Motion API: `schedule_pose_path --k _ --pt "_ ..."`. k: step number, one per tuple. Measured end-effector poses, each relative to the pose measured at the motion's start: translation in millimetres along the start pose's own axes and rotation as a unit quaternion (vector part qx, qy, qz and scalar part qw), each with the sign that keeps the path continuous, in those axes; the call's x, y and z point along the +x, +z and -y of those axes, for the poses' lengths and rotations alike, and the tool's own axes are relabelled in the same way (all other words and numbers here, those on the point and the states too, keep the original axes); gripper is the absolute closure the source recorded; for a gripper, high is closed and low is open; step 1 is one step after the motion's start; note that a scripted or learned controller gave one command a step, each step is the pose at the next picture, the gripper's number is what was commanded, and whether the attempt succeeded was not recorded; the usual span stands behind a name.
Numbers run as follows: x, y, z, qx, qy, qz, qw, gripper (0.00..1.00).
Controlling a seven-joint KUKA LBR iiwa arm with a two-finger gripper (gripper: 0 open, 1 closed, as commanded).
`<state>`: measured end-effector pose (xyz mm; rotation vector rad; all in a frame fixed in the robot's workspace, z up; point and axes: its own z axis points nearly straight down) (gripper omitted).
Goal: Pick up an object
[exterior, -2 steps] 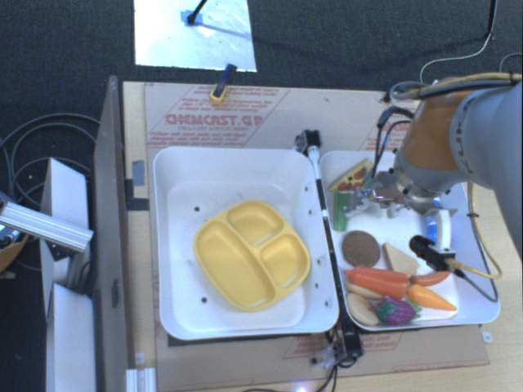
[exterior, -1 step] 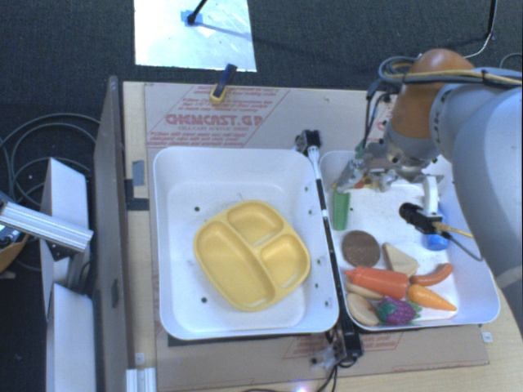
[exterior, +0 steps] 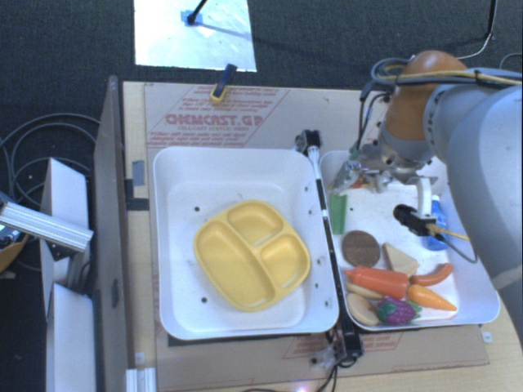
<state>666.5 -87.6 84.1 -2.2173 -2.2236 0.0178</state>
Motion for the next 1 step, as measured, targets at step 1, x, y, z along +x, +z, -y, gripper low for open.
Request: schedule_pose_path --k 1 --pt "0.7 -10.5 -0.4 -0.001 0.000 -0.002 1.0000 1.00"
